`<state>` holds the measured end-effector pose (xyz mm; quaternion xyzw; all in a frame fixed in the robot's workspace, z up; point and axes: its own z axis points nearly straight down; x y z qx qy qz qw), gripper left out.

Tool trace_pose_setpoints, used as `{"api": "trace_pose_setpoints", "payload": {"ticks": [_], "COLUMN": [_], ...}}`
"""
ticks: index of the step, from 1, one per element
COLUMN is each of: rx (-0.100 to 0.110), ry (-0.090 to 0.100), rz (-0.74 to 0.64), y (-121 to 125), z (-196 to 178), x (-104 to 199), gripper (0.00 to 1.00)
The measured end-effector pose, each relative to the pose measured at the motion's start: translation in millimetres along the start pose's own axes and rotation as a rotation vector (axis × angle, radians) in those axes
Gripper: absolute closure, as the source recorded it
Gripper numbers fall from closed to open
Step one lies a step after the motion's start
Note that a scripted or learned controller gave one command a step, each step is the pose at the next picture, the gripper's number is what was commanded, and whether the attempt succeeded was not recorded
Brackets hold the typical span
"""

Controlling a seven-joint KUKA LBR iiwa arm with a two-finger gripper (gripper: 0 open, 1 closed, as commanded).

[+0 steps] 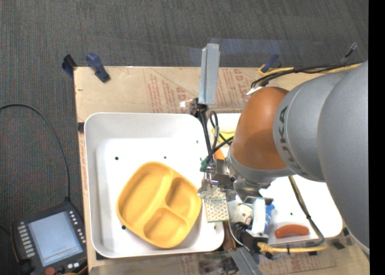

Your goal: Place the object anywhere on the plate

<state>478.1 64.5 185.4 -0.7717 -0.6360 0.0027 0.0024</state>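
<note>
A yellow plate [158,204] with three compartments lies in the left white bin [99,141], towards its front. My gripper [213,194] hangs over the wall between the two bins, just past the plate's right rim. Directly beneath it is a small pale object with a dotted pattern [216,209]; whether it is gripped or just lying there is unclear. The big grey arm with its orange band [261,129] covers much of the right bin.
In the right bin [319,204] lie a red sausage-shaped toy [292,230], a blue and white item [263,215] and a yellow piece [226,135] partly under the arm. A grey upright post [209,74] stands behind the bins. A teach pendant [51,244] sits at front left.
</note>
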Motion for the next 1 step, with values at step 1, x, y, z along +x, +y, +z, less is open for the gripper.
{"api": "trace_pose_setpoints", "payload": {"ticks": [1], "rx": [0.0], "ry": [0.0], "rz": [0.001], "y": [0.1], "z": [-0.1], "x": [-0.2], "gripper": [0.0]}}
